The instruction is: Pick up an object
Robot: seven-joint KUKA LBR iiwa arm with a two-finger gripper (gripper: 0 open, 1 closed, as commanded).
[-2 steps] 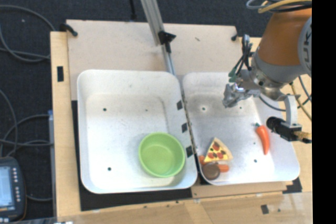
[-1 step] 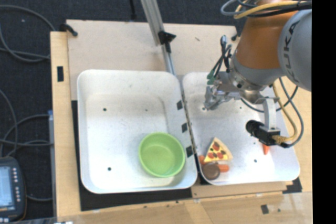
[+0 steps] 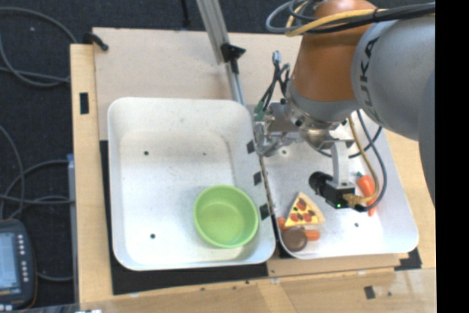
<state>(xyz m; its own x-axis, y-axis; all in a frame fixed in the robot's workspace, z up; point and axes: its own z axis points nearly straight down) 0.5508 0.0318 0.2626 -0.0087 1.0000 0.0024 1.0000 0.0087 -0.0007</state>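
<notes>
Two candidates sit close together at the near left corner of the right bin (image 3: 388, 227): a pizza slice (image 3: 303, 212) and, just below it, a brown disc (image 3: 295, 239). The gripper (image 3: 270, 139) hovers over that bin's far left side, right by the wall shared with the left bin (image 3: 146, 157). Open or shut? Cannot tell from here. The slice lies nearer the camera and a touch right of the gripper, tip pointing back toward it. A green bowl (image 3: 225, 215) sits across the wall, in the left bin.
</notes>
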